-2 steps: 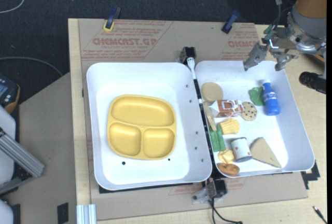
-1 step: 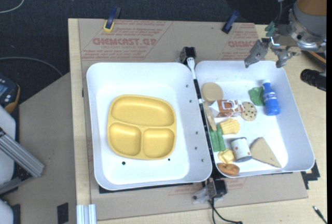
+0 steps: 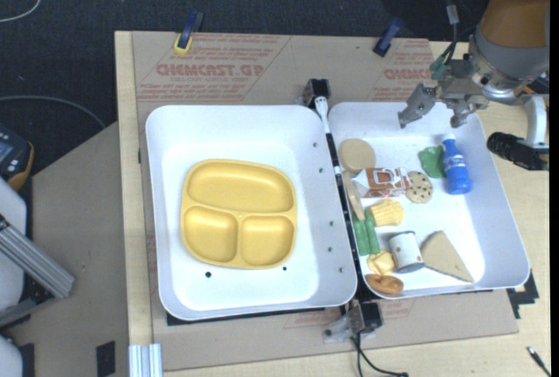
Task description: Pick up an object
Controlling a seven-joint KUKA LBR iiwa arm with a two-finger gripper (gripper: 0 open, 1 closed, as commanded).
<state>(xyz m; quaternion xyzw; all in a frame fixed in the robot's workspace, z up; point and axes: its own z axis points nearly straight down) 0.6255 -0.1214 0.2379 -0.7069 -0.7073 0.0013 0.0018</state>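
My gripper (image 3: pixel 437 111) hangs over the far edge of the right bin (image 3: pixel 502 218), fingers spread open with nothing between them. Just below and right of it lie a blue bottle (image 3: pixel 454 167) and a green piece (image 3: pixel 431 161). Further toward the front are a cookie (image 3: pixel 420 187), a brown-and-white packet (image 3: pixel 385 181), a tan round disc (image 3: pixel 356 154), a yellow ridged piece (image 3: pixel 385 213), a small can (image 3: pixel 403 250), a tan wedge (image 3: pixel 448 255) and a green stick (image 3: pixel 363 236).
The left bin (image 3: pixel 166 192) holds a yellow divided tray (image 3: pixel 238 212). A wooden spoon-like handle (image 3: pixel 353 195) lies along the right bin's left wall. Clamps sit at the board's far edge.
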